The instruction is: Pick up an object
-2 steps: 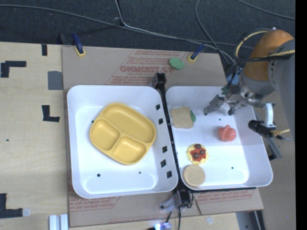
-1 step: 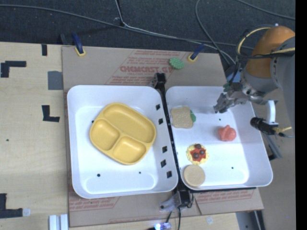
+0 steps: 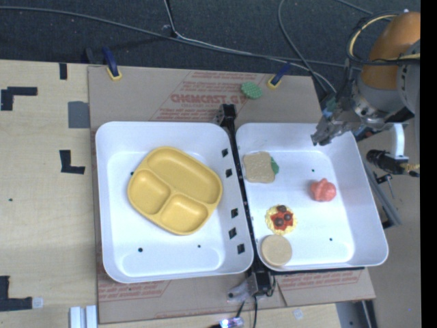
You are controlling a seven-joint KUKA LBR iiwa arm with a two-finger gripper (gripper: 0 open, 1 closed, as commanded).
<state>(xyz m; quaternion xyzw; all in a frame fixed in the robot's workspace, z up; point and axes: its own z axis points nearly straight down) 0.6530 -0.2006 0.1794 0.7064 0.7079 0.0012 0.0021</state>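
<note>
Desk [image 3: 41, 203] is light wood with black tape marks along its left side. A brown cardboard sheet [image 3: 184, 98] with red print lies on it, clamped at the far edge by two blue-and-yellow clips [image 3: 111, 65]. Dark carpet [image 3: 82, 33] past the desk's far edge, grey cables [image 3: 171, 29] running across it.

Two white bins sit side by side on the cardboard, touching along the middle. Left bin [image 3: 116, 251] holds a yellow three-compartment tray [image 3: 175, 190], rotated, roughly central. Right bin [image 3: 355, 238] holds four items: tan sandwich slice with a green bit [image 3: 259, 167] near the bin's far-left corner, red lumpy object [image 3: 323, 190] toward its right edge, small yellow pizza-like piece with red topping [image 3: 280, 219] left of centre, round tan disc [image 3: 276, 250] at the near-left corner, just beside the pizza piece. All well apart from the hand.

A green textured piece [image 3: 252, 90] lies on the cardboard beyond the bins, near the far edge.

Arm [image 3: 392, 53] comes in from the right; hand [image 3: 323, 134] is at the right bin's far-right corner, over the rim. Nothing visible between its tips. Can't tell if it's released or clenched, too small and dark.
</note>
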